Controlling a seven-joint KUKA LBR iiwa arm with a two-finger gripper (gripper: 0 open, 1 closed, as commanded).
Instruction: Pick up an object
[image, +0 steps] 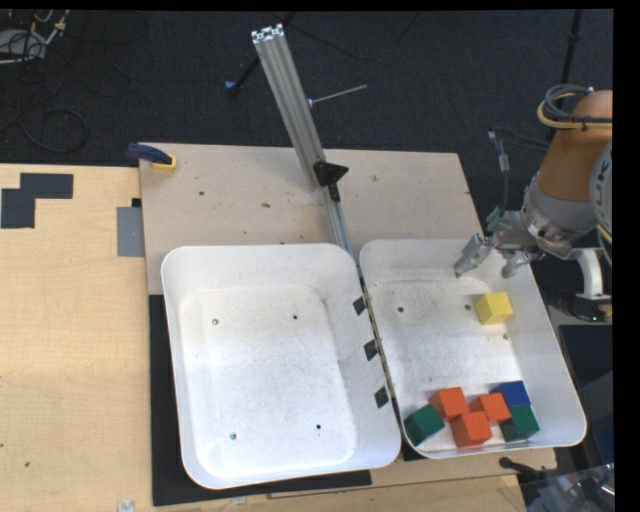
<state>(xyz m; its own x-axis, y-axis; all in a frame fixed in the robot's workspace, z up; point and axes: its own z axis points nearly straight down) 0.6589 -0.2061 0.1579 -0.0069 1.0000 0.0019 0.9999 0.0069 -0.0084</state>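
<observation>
A yellow cube (493, 308) lies alone in the upper part of the right bin (560, 355). Near that bin's front edge sits a cluster of blocks: three orange (470, 428), two dark green (424, 423) and one blue (514, 393). My gripper (491, 259) hangs above the right bin's far rim, up and slightly left of the yellow cube. Its two grey fingers are spread apart with nothing between them.
The left bin (265, 360) lies beside the right one, with black clips (368, 349) along the shared edge. A slanted aluminium post (295, 105) rises behind the bins. The arm's orange band (575, 160) stands at the right edge.
</observation>
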